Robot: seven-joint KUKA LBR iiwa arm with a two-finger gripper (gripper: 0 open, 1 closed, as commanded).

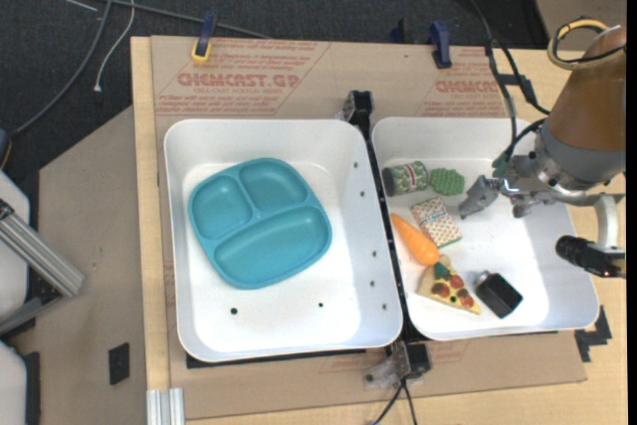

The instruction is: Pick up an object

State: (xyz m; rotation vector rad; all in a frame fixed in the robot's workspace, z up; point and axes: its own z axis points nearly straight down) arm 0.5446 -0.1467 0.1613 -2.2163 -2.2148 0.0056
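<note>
A grey robot arm with an orange band reaches in from the right over a cardboard-topped worktop, its two-finger hand poised in the right-hand shallow white bin; whether the hand is open or closed cannot be told from this angle, and nothing is seen between its fingers. Closest to it lie a bumpy green toy and a speckled tan block, with a green-labelled can on its side at the far left of the bin. An orange toy carrot, a toy pizza slice and a small black block lie nearer. All look light, rigid playthings; the tapered carrot would likely slip unless pinched across its thick middle. The left bin holds a teal divided plate.
</note>
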